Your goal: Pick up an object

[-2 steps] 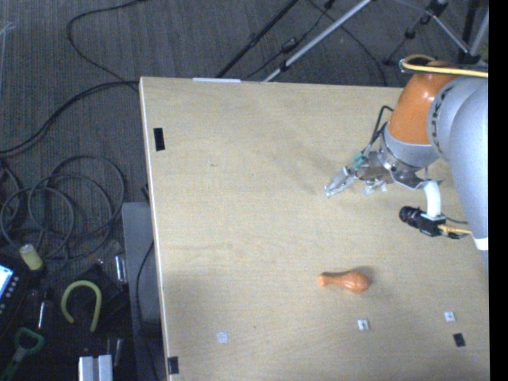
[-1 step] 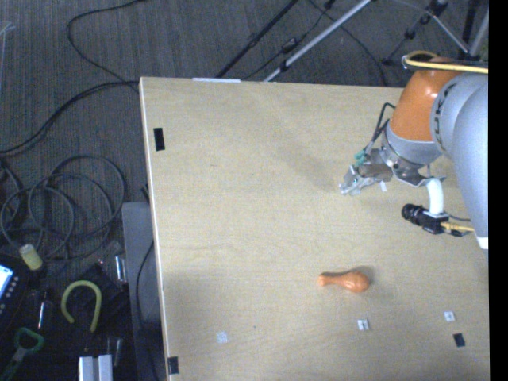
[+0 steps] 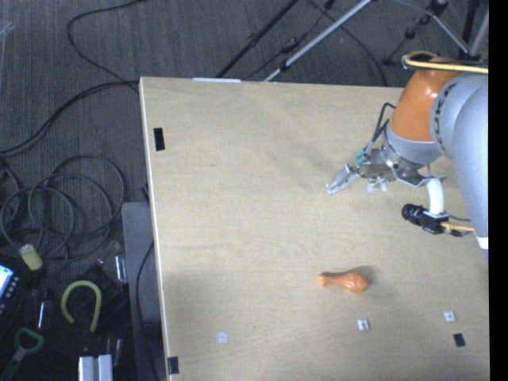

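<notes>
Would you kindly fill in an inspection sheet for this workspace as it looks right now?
Surface: pale wooden tabletop, flat, with a few small black and white markers near its edges.
Job's things: one orange, pear-shaped object lying on its side near the table's front right part, untouched.
Clutter: nothing seen on the table apart from the markers.
Grippers: gripper above the table's right part, apart from the orange object and holding nothing; fingers too small to judge.
Cables: black coils on the floor to the left; a cable runs along the arm's wrist.
Surroundings: dark carpet, tripod legs at the top, a green U-shaped item at lower left.
</notes>
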`<act>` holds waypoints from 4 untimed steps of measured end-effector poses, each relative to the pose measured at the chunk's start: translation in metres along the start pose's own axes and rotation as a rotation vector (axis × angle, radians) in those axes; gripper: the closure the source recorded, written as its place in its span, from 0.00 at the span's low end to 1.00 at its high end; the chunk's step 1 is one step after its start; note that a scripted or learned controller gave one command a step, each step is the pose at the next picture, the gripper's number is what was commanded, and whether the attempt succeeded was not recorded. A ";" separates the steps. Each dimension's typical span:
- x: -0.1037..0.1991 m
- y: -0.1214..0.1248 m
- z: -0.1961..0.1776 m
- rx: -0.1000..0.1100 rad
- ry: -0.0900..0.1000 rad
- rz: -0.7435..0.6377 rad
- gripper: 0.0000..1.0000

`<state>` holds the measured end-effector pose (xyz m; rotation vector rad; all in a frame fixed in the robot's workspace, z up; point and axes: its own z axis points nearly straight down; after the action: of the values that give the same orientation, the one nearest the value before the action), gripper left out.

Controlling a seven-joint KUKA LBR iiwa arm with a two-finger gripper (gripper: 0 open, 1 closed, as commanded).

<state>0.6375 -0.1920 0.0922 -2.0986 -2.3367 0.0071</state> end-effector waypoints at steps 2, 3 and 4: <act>0.054 0.037 0.008 -0.004 0.000 -0.351 0.00; 0.055 0.038 -0.002 -0.005 0.000 -0.351 1.00; 0.048 -0.012 -0.089 -0.002 0.002 -0.087 1.00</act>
<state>0.6206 -0.1452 0.1813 -1.9948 -2.4258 0.0023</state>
